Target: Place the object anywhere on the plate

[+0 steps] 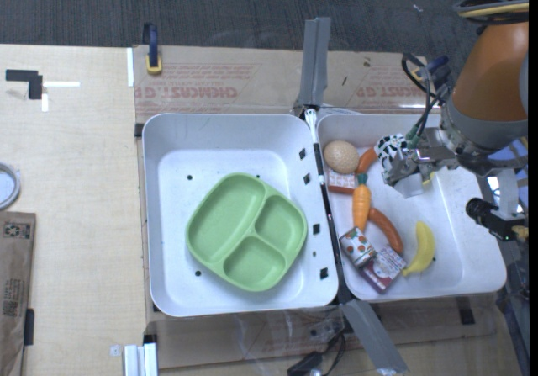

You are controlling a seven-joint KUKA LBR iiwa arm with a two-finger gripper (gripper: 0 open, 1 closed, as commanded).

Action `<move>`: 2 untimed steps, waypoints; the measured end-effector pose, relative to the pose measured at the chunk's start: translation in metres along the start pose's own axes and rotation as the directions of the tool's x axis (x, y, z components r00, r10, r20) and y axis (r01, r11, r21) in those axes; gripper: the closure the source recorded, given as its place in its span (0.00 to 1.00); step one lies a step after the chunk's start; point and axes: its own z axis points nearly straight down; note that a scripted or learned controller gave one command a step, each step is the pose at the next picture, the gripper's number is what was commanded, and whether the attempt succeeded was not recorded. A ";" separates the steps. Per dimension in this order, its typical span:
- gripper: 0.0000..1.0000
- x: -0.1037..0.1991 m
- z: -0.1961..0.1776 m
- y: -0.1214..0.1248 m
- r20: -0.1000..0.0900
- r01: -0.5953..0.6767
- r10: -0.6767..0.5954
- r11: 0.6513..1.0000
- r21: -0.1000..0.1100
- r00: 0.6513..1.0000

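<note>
A green three-compartment plate lies in the left bin, with nothing on it. The right bin holds several toy foods: a beige egg-like piece, an orange carrot, an orange-red sausage-like piece, a yellow banana, a small printed can and a red-and-white packet. My gripper hangs over the upper part of the right bin, beside a black-and-white spotted object. Whether it touches that object is unclear.
A grey divider bar rises behind the seam between the bins. Brown cardboard lines the bench behind them. The arm's orange band and cables hang over the right bin's far right corner.
</note>
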 end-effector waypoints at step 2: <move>1.00 0.153 0.034 -0.040 0.000 0.543 -0.543 0.840 0.001 0.840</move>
